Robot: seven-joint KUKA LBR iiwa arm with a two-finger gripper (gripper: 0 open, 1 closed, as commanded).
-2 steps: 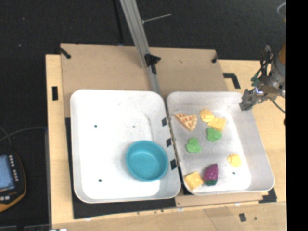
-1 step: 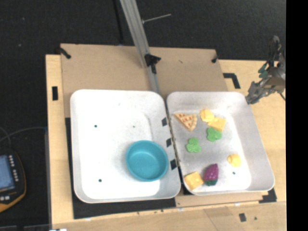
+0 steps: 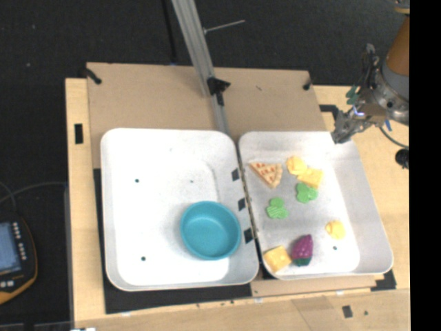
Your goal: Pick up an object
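Your pincer [image 3: 342,133] hovers at the approach stage — finger state I cannot tell; the nearest yellow piece [image 3: 296,165] lies down-left of it.

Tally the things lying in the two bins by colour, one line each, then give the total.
Yellow: 4, namely upper piece, piece beside it, small piece at right, block at the near edge
Green: 2, namely and
Orange-tan: 1, waffle wedge
Purple: 1, grape bunch
Blue: 1, bowl
Total: 9
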